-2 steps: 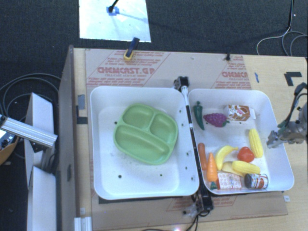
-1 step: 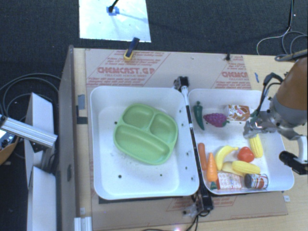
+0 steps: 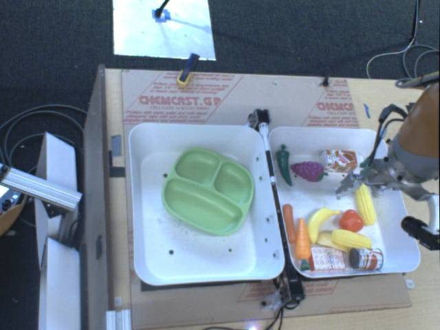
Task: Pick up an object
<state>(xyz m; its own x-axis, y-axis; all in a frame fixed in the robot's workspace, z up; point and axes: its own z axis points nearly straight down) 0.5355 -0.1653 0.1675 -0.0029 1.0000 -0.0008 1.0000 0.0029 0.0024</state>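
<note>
Camera view | gripper (image 3: 348,184) over right bin (image 3: 405,256), fingers' state: cannot tell | corn cob (image 3: 365,204) just right of gripper, tomato (image 3: 351,221) below it | carton (image 3: 341,161) above gripper | green plate (image 3: 208,190) in left bin (image 3: 148,253)

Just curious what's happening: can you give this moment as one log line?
stage: reaching | gripper: over right bin, near corn cob | held: nothing seen | green tray: left bin

Printed in red on the cardboard sheet (image 3: 227,95) under the bins: "CHEMCAST. G.P", readable left of centre, repeated at right but only partly legible. Labels on the small carton (image 3: 339,161) and can (image 3: 366,258) too small to read.
</note>
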